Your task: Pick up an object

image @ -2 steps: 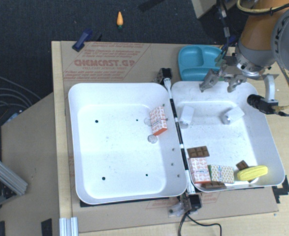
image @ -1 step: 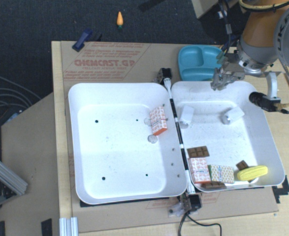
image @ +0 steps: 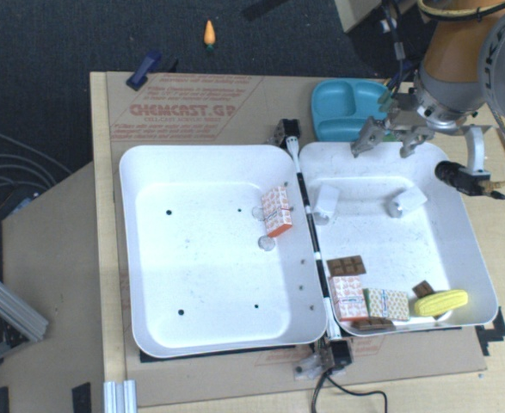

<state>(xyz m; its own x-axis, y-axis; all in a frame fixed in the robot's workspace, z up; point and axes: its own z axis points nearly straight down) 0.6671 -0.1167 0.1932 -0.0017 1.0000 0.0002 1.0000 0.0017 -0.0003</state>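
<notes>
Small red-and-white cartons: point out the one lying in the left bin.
The carton near the left bin's right wall; the other carton lies in the right bin.

Open floor is offered by the left bin (image: 149,256); the right bin's (image: 458,231) near edge is obstructed by clustered items (image: 381,299).

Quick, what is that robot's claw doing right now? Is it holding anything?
End effector: open, holding nothing, above the far edge of the right bin.

Light was bright and even from overhead. The white bins (image: 209,166) glared nearly featureless; shadows under the end effector (image: 388,141) at two o'clock stayed soft. Focus was slightly soft throughout, and the dark floor (image: 28,24) looked grainy.
</notes>
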